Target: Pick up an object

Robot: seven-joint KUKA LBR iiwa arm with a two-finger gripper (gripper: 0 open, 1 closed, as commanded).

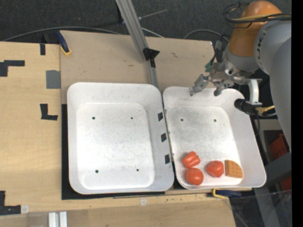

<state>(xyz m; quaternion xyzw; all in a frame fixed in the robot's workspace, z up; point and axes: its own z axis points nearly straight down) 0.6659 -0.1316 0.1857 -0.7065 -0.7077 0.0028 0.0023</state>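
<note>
Nearest the camera, along the lower edge of the right-hand shallow white plastic bin (246,141), four small toy foods lie bunched: a red pepper-shaped piece (191,159), a round red tomato-like piece (194,176), a squat red lump (215,168) and, smallest, a tan ridged waffle-like block (233,169) touching that lump. The left-hand white bin (75,126) sits just beside.

The grey arm with its orange band (248,30) reaches in at upper right, its two-finger gripper (207,88) poised over the right bin's far rim, well apart from the cluster. The fingers look splayed and nothing sits between them, though at this slant that is only probable.

These pieces are likely light, hard, smooth plastic, so the rounded ones may squirt from a pinch. The pepper stands slightly apart; closing across its middle seems the safest hold.
</note>
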